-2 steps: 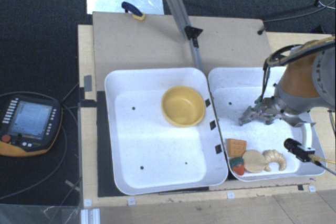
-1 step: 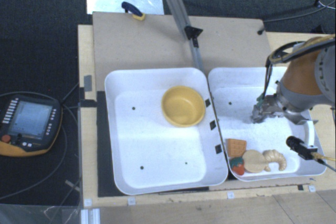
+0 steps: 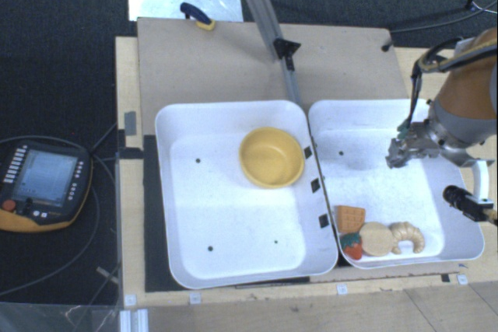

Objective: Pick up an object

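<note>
Dark carpet surrounds a tan bench [image 3: 233, 58] carrying two shallow white bins side by side, seen from above at a slant. A yellow bowl [image 3: 271, 157] sits in the left bin [image 3: 202, 245]. Over the right bin [image 3: 373, 120] hangs the gripper [image 3: 398, 155], nothing visibly between its fingers (their spread is too small to tell). The likeliest targets cluster at that bin's near edge: a waffle [image 3: 350, 217], a round bun [image 3: 377, 239] and a croissant [image 3: 408, 237], its long axis running left to right. They lie toward the viewer from the gripper, well apart from it.
</note>
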You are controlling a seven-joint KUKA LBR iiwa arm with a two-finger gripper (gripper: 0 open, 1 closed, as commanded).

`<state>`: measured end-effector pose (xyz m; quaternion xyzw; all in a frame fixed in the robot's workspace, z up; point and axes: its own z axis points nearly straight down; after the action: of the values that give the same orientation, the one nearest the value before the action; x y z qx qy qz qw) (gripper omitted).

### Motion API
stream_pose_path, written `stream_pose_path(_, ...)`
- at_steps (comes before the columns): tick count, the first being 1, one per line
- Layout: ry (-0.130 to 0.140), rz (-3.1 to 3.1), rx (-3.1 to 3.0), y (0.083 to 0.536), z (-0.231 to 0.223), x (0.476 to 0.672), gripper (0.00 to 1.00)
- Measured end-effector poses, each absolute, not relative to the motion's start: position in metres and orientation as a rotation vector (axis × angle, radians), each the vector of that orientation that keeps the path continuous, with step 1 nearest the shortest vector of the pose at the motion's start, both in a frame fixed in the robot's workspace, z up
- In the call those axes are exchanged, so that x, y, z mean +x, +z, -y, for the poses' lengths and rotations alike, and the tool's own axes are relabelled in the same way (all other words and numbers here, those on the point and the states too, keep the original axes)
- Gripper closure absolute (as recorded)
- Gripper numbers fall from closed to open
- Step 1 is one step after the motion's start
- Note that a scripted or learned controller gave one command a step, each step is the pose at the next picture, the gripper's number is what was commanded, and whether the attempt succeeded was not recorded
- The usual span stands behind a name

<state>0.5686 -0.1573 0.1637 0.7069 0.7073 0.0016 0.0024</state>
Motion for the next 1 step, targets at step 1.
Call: stream_pose_path(1,0.004,-2.22,2.218,0.2038,0.1574,0.5696,1.0)
